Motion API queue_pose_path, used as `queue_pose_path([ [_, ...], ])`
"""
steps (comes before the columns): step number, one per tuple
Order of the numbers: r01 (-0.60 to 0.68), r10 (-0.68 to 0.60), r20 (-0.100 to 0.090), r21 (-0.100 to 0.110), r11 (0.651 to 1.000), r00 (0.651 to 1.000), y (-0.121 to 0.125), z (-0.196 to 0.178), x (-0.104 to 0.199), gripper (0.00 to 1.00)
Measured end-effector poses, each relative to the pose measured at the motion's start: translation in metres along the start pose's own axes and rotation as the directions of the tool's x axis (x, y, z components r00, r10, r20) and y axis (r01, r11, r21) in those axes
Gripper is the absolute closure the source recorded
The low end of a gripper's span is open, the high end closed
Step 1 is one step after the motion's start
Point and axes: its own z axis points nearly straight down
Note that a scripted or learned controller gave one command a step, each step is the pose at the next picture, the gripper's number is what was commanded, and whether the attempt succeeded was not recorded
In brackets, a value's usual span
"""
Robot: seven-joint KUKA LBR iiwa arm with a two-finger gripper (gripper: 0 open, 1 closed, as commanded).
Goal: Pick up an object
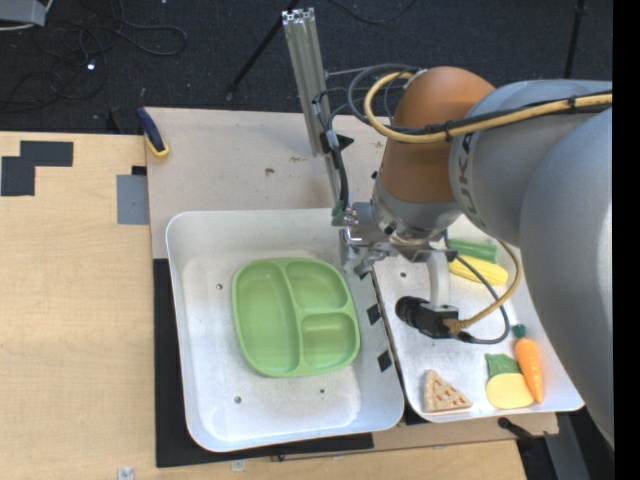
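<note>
While the arm hangs over the seam between the bins, the risks read left to right. Left bin (200, 408): green divided tray (296, 315), flat and wide, a poor candidate for a pinch grasp. Pincer (362, 250) sits at the tray's 2 o'clock, above the shared rim; its opening cannot be told and nothing is seen held. Descending here would likely strike the rim. Right bin (560, 400): toy slice (444, 392), yellow piece (508, 392), carrot (530, 366) at the pincer's 4 o'clock; corn (478, 269) at 3 o'clock. The looping cable may snag.
</note>
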Motion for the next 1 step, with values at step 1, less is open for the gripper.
queue_pose_path([
  [1, 0.0, 0.0, 0.001, 0.002, 1.0, 1.0, 0.0159, 0.006, 0.0455, 1.0],
])
